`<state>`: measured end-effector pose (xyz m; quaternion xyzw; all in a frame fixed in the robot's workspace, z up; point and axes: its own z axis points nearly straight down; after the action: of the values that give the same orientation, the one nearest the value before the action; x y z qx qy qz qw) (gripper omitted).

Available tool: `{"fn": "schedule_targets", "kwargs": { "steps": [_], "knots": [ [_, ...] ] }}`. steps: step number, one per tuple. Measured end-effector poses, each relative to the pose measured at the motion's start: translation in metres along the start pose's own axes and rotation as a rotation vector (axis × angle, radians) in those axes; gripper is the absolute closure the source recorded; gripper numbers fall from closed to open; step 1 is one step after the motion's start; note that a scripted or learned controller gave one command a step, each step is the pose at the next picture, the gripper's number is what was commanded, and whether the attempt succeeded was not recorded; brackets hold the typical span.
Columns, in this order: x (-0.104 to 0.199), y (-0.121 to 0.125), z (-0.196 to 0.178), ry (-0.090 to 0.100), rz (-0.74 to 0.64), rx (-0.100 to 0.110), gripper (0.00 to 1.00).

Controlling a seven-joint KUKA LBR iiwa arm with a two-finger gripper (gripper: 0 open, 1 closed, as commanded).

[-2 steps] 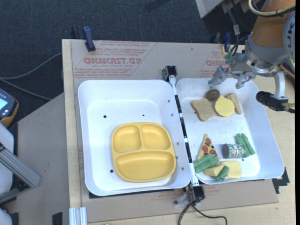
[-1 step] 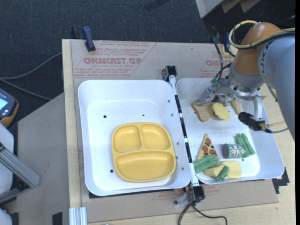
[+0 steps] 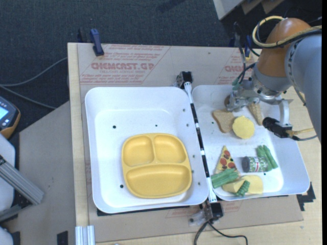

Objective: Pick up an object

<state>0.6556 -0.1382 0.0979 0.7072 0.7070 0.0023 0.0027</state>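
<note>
Several toy food pieces sit in the right-hand bin (image 3: 301, 180), and the gripper (image 3: 239, 102) hangs low over that bin's far end. From the camera view I honestly can't tell how it's set, the wrist blocks too much.

Closest candidate is the toast slice (image 3: 223, 120), lying flat just beside and a bit below-left of the gripper, maybe touching it, hard to say. Just past that, toward the near side, is the yellow round piece (image 3: 243, 127), touching the toast's edge. Well away from the gripper, at the near end of the bin, are the pizza slice (image 3: 225, 160), a small dark can (image 3: 255, 164), some green bean pieces (image 3: 266, 156) and a cheese wedge (image 3: 254, 186).

My guess on handling: all this looks like light, hard plastic, so stiff, not fragile, probably a bit slick. The toast is thin and flat on the floor, so I'd pinch across its narrow width at the edges. The round one looks easier, squeeze it across the middle.

The other bin (image 3: 97, 152), far to the gripper's left, holds a yellow divided plate (image 3: 156, 165).
</note>
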Motion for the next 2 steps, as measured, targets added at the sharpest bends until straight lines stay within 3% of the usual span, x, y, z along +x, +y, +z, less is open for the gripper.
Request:
{"fn": "schedule_targets", "kwargs": {
  "steps": [1,2],
  "knots": [
    [0.000,0.000,0.001,0.000,0.000,0.001,0.00],
    [-0.021,-0.059,0.011,0.002,0.004,0.006,0.00]
  ]
}}
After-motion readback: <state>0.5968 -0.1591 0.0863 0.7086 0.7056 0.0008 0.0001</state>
